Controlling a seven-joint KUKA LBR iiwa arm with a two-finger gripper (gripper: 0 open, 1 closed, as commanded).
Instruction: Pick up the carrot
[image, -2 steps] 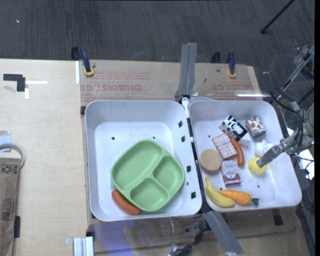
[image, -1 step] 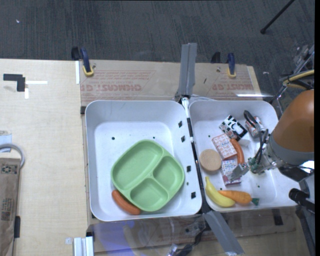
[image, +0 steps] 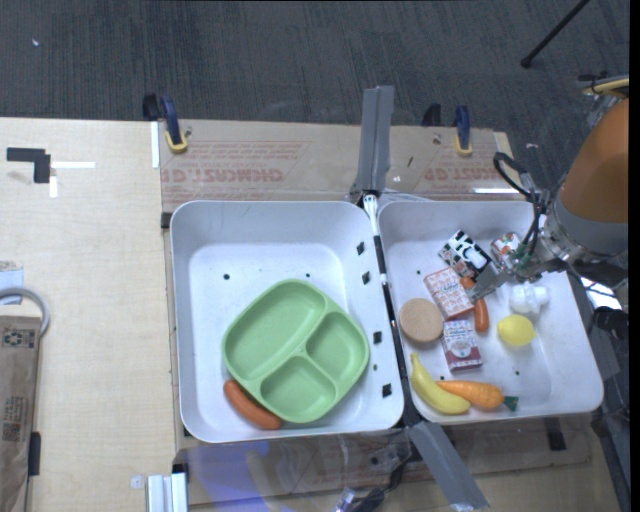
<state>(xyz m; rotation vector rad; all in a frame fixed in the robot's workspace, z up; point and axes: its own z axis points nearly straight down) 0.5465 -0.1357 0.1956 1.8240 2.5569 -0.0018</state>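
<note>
Locate the carrot (image: 474, 393) at the near edge of the right bin (image: 560, 400), lying flat with its green tip pointing right, just beside the banana (image: 434, 390). The gripper (image: 497, 275) sits over the far middle of the same bin, well apart from the carrot, close to the small cartons (image: 446, 291) and a white object (image: 526, 297). You cannot tell from this view how its fingers stand; they appear to grasp nothing. The left bin (image: 200, 240) contains a green divided plate (image: 296, 350) and a sausage (image: 251, 405).
</note>
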